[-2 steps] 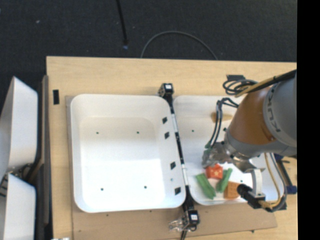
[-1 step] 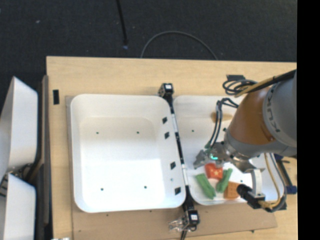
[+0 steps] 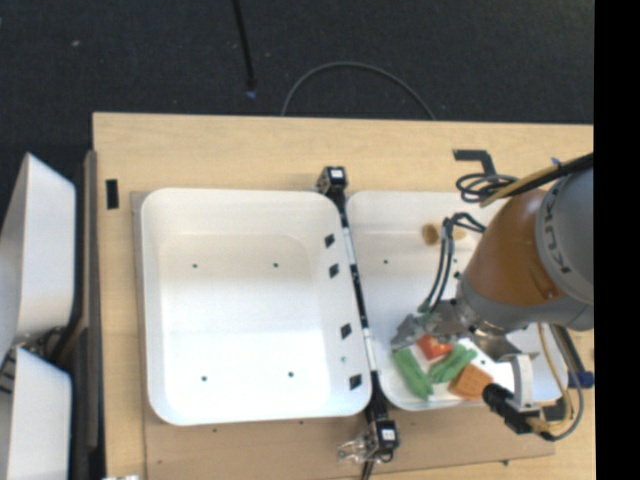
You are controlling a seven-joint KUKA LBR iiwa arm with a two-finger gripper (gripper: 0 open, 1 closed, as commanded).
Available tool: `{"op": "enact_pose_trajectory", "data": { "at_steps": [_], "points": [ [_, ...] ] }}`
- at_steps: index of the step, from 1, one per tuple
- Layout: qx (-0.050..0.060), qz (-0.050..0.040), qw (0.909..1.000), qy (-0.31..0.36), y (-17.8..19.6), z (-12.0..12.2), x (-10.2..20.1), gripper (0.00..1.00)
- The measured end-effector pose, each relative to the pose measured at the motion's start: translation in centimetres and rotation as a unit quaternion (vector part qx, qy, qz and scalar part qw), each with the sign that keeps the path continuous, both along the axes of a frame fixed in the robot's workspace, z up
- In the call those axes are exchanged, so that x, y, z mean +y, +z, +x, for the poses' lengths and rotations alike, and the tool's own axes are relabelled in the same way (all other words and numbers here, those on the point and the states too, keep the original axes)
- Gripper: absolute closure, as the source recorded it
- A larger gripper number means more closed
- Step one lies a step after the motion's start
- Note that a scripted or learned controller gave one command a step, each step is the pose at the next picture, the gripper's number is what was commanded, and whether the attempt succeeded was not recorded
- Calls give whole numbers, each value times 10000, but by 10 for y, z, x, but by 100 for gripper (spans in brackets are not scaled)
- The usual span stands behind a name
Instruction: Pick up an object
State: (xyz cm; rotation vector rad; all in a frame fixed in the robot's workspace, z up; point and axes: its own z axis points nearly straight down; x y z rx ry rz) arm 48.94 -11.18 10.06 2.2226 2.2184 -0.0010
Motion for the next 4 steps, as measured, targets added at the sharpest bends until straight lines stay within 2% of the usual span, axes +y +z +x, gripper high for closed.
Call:
{"op": "enact_pose_trajectory", "data": {
  "at_steps": [1, 2, 3, 4],
  "points": [
    [-30, 5, 10000, -24, 11, 2, 0, 100],
    [-72, 3, 10000, 61, 106, 84, 58, 100],
    [-11, -2, 10000, -13, 144, 6, 7, 100],
    [9, -10, 10000, 1, 75, 58, -24, 100]
  ]
}}
